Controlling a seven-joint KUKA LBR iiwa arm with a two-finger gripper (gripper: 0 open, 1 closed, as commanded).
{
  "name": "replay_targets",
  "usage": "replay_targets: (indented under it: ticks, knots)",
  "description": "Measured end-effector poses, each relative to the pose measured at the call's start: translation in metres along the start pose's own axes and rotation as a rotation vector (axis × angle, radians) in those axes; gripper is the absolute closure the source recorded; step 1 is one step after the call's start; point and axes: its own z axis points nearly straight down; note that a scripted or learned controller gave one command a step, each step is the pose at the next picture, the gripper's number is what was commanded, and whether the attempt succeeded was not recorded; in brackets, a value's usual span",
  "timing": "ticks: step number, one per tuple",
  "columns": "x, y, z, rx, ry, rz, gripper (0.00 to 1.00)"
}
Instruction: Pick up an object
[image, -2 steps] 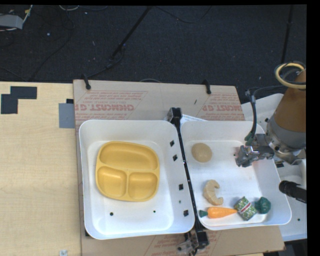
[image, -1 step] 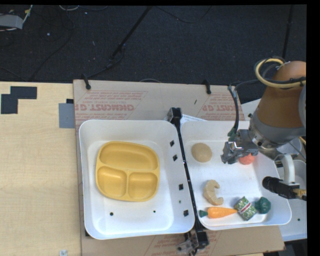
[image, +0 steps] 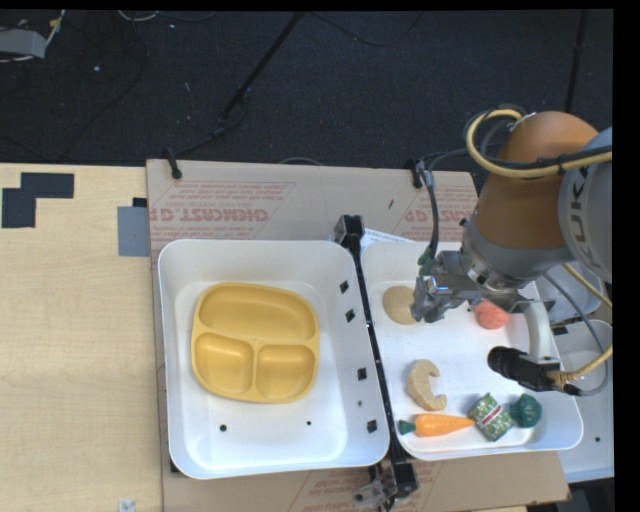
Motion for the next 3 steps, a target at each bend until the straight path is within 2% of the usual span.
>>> replay_targets:
  ticks: [1, 2, 3]
  knots:
    - [0.048, 0.020, 0.006, -0.001, -0.001, 0.000, 1.00]
    - [0.098, 0.019, 0.006, 0.000, -0.001, 0.000, 1.00]
    - [0.142, 0.036, 0.027, 0.000, -0.002, 0.001, 1.00]
